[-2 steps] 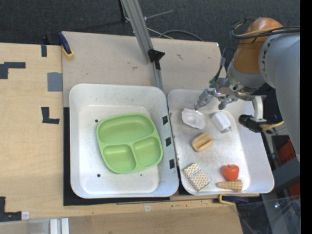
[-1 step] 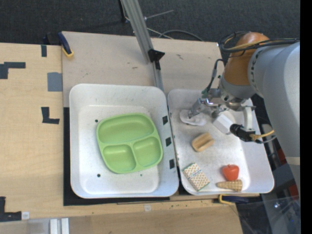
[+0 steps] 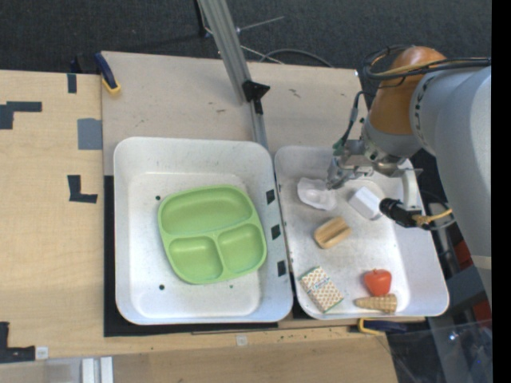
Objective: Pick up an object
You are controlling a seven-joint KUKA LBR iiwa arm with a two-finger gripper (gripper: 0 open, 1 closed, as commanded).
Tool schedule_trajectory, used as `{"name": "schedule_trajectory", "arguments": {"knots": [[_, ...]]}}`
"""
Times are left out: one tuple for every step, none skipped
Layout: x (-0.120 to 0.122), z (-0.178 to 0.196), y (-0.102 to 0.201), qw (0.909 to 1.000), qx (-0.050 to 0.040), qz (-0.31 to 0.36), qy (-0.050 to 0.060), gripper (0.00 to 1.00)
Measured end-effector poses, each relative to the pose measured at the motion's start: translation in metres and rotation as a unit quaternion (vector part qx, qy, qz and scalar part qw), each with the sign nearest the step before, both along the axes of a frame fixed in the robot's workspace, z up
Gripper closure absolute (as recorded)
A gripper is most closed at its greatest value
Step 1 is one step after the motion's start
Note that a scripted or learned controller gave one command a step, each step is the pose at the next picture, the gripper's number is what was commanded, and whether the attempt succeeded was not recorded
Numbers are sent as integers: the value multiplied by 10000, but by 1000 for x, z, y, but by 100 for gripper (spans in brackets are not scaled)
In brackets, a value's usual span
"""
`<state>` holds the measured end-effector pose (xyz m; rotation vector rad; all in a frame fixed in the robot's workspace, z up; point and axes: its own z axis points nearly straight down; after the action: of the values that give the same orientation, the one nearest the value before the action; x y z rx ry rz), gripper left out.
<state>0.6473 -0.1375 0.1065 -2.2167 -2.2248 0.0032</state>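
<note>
My gripper [image 3: 337, 175] is low over the back of the right bin [image 3: 423, 270], reaching in from the right. A crumpled white object [image 3: 314, 195] lies right at its tip, on the left side; whether they touch I cannot tell. Toward the front of the same bin lie a tan bread-like piece [image 3: 331, 232], a checkered packet [image 3: 322, 288], a red fruit-like toy [image 3: 378, 281] and a waffle cone [image 3: 377, 302].
The left bin [image 3: 128, 214] holds a green divided plate [image 3: 211, 234]. A slanted metal pole [image 3: 231, 46] rises behind the bins, near the wall between them. The arm's grey body [image 3: 455, 150] hangs over the right bin's back right corner.
</note>
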Motion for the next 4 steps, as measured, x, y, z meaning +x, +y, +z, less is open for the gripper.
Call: {"name": "schedule_trajectory", "arguments": {"knots": [[-2, 57, -8, 10000, -4, -11, -34, 100], [-9, 116, -9, 10000, -3, -11, -38, 100], [-8, 160, -9, 10000, -2, -7, -31, 100], [-17, 157, 40, 10000, 10, 10, -2, 100]]}}
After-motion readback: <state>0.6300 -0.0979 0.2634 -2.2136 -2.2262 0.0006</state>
